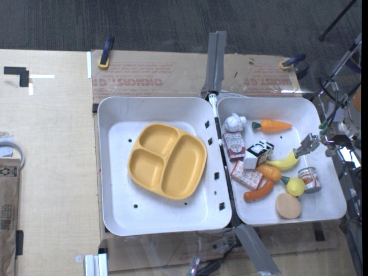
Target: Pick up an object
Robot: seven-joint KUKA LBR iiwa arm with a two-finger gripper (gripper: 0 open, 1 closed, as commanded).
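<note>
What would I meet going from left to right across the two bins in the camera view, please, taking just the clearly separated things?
Yellow divided plate in the left bin → grey divider post → white figure → carrot → small can → gripper.

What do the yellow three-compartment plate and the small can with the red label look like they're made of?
The yellow three-compartment plate looks like moulded plastic: uniform colour, soft rounded rims, dull sheen. The small can with the red label seems metal, judging by its shiny silver rim, though it could be a plastic toy.
</note>
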